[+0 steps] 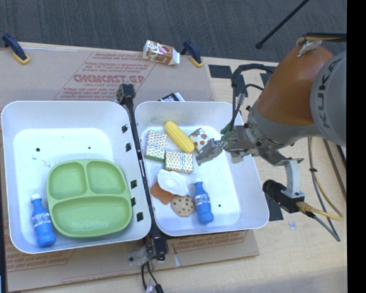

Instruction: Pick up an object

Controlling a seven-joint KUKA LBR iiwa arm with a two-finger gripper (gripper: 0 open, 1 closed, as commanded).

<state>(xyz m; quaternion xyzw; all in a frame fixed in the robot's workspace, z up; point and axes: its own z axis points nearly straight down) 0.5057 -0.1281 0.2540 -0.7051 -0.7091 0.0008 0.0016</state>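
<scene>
Right bin (247, 188) is pretty crowded, corn cob (179, 137) up top, two snack packs, a cookie (183, 206) and blue bottle (202, 202) lower down, and the tool (207, 152) hangs just right of the corn, can't tell its state.

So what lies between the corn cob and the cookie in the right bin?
In the camera view, a patterned block and a white piece lie between the corn cob and the cookie.
</scene>
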